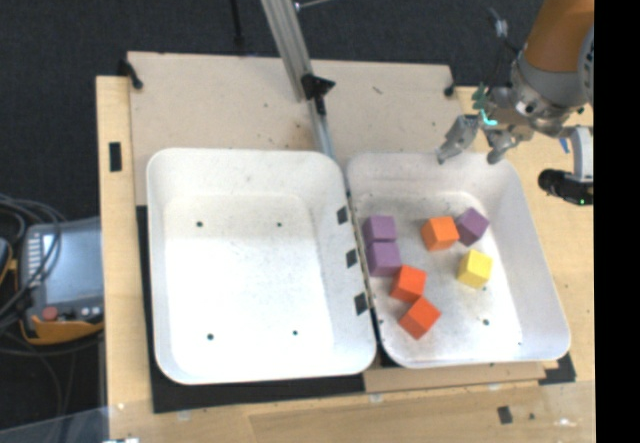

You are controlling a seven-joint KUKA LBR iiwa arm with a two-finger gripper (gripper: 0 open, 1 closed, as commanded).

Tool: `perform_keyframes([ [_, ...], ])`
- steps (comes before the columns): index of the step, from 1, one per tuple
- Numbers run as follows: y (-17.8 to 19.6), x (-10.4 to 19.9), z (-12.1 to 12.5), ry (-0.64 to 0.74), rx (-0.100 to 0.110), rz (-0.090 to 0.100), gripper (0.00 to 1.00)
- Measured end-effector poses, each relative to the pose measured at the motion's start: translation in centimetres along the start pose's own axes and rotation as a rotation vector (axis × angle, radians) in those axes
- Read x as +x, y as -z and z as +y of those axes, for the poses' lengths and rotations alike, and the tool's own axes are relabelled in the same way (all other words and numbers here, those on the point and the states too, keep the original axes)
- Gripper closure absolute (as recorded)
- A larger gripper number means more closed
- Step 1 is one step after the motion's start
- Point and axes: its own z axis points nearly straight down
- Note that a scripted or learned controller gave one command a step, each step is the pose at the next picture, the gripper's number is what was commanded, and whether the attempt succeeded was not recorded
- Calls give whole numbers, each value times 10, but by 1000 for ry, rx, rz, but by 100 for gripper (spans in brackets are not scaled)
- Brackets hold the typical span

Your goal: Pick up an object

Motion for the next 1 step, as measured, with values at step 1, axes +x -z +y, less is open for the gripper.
perform_keyframes([
  [1, 4, -1, 1, 3, -4, -4, 0],
])
